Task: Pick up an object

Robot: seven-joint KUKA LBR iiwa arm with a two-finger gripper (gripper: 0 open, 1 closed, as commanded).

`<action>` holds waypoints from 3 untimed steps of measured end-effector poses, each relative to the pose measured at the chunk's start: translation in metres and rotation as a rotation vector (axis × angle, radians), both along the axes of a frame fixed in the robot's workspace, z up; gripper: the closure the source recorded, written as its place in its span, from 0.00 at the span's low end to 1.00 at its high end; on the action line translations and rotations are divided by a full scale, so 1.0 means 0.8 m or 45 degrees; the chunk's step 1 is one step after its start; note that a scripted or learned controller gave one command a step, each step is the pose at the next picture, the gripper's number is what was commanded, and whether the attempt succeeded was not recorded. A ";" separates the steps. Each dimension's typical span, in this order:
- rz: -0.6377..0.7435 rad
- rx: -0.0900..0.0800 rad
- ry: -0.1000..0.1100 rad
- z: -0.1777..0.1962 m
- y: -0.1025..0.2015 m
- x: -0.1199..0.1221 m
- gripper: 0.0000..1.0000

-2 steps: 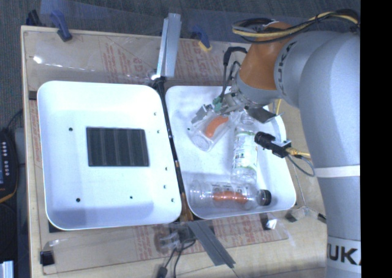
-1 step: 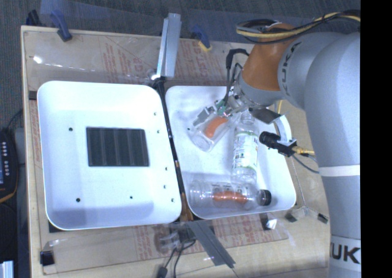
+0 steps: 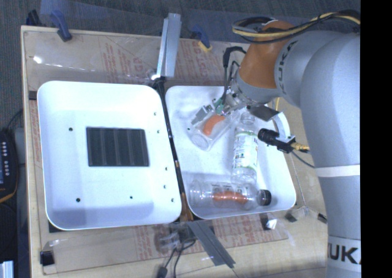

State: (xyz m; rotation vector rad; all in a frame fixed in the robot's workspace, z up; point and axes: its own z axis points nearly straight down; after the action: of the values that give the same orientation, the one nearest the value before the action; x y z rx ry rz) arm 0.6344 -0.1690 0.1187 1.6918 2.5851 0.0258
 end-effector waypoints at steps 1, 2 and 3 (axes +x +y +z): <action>-0.044 0.018 0.065 0.093 -0.004 0.022 0.00; -0.024 0.019 0.058 -0.008 -0.030 0.010 0.00; -0.063 0.020 0.069 -0.034 -0.050 -0.058 0.00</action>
State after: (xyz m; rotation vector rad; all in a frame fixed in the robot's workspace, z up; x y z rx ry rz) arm 0.5878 -0.2088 0.0919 1.7863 2.5864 -0.0016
